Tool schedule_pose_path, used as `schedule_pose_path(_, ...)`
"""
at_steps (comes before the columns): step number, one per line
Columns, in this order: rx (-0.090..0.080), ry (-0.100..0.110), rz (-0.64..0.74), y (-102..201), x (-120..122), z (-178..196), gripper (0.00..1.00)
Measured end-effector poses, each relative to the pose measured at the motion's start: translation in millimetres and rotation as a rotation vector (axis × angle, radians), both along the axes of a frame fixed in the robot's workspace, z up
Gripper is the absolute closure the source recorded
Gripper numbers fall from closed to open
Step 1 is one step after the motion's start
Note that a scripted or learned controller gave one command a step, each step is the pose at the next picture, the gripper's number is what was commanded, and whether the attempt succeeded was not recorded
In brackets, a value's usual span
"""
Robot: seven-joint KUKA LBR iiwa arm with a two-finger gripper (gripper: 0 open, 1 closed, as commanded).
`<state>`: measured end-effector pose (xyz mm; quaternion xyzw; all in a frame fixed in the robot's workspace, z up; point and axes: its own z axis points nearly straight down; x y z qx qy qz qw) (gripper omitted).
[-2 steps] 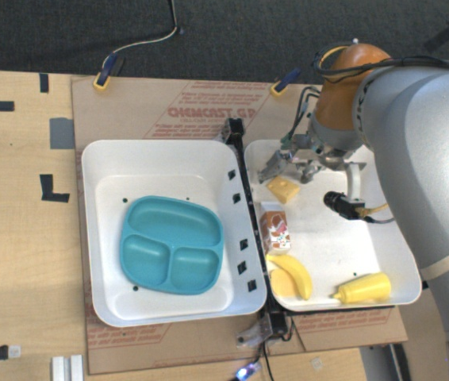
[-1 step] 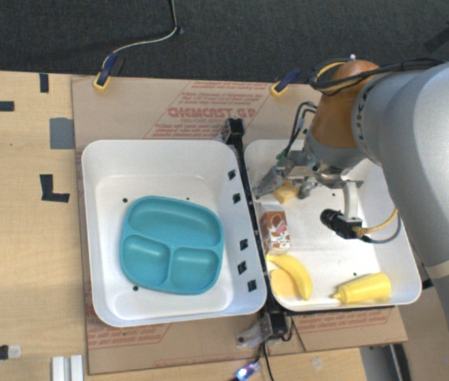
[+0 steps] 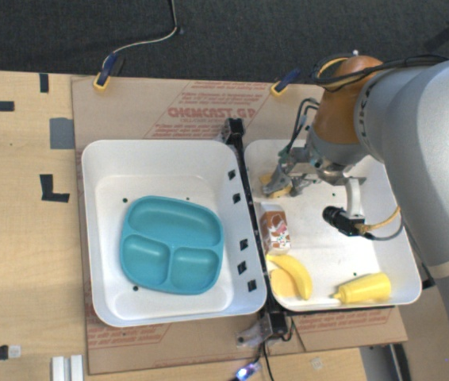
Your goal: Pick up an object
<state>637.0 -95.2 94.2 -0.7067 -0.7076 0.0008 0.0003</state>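
Arm (image 3: 399, 125): reaches in from the right, over the right bin (image 3: 391, 205).
Gripper (image 3: 288, 177): low in that bin's upper left; whether it grips anything, cannot tell.
Banana (image 3: 290, 276): bin's lower left, below a snack packet (image 3: 275, 230).
Yellow cup (image 3: 363, 288): on its side, lower right.
Left bin (image 3: 97, 213): holds a teal plate (image 3: 170, 244).

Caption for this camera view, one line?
End effector low in right bin near banana; teal plate in left bin.
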Motion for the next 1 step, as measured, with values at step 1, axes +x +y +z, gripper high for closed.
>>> schedule_pose_path(1, 0.002, -0.012, 0.008, 77.8, 34.3, 97.0, 1.00)
